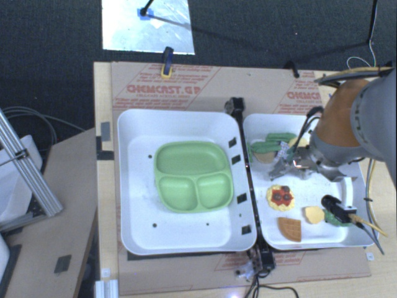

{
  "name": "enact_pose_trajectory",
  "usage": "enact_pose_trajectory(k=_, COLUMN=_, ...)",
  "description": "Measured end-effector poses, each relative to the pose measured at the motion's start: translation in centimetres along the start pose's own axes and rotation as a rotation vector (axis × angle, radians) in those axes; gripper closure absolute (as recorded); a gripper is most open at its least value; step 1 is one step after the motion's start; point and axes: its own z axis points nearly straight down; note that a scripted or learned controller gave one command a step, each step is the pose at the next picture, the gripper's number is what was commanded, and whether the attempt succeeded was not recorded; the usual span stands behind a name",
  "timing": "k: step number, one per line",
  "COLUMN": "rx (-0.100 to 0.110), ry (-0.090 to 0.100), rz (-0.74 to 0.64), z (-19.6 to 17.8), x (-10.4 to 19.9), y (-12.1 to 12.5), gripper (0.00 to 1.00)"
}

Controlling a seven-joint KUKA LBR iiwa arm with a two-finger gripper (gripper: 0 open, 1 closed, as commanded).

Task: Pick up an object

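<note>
Gripper [280, 167], grey metal at the end of the grey arm with the orange band [342, 121], sits low in the upper middle of the right bin, pointing toward the seam between the bins. From this slant I cannot tell whether it is wide or narrow.

At the far left, silver aluminium frame rails [26, 174] stand beside the beige bench top [69, 185]. A crinkled square of silver foil [149, 18] lies on the dark floor beyond the bench. Under both bins is a tan sheet printed with red lettering [186, 87], and a small yellow clamp [166, 67] grips its far edge.

The shallow white left bin [133, 166] holds a pale green plastic plate with three compartments [192, 176] near its middle. Black clips [236, 161] run along the seam where the two bins meet.

The shallow white right bin [263, 219] holds the pickable things. A cluster of green toy pea pods [272, 144] lies near its far left corner, with a tan rounded piece [265, 158] touching them on the near side, just left of the gripper. A small round yellow toy tart with red topping [280, 196] lies just below the gripper, apart from it. A brown waffle-patterned wedge [289, 228] lies near the front wall. A pale yellow rounded piece [314, 215] lies just to the wedge's right.
</note>
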Motion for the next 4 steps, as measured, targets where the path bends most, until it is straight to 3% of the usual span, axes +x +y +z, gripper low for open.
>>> enact_pose_trajectory(k=1, rx=-0.008, ry=-0.003, rz=-0.005, z=-0.1, x=-0.8, y=4.7, gripper=0.00)
enact_pose_trajectory(k=2, rx=-0.001, ry=-0.003, rz=-0.004, z=0.1, x=-2.6, y=9.8, gripper=0.00)
enact_pose_trajectory(k=3, rx=-0.001, ry=-0.003, rz=-0.008, z=-1.2, x=-2.6, y=9.7, gripper=1.00)
enact_pose_trajectory(k=4, rx=-0.003, ry=-0.004, rz=-0.011, z=-1.2, x=-2.5, y=9.8, gripper=0.00)
